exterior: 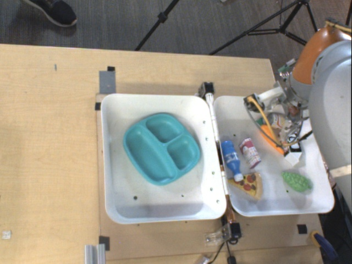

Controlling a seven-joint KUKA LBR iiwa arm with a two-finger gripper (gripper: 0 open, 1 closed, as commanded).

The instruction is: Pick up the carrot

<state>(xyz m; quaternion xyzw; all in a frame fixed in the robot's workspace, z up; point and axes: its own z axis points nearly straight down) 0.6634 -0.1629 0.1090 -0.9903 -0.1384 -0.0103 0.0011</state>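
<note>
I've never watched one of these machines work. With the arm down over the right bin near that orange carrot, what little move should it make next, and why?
Probably a short, straight lift. The gripper sits low in the right bin, right at the carrot, which lies slanted beneath it. Whether it truly grips the carrot is hard to tell from here, so raising it slightly would show that. The can and bottle lie nearby, so sideways motion seems riskier.

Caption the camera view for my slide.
Robot hand at the orange carrot in the right white bin; teal divided plate left.
</note>
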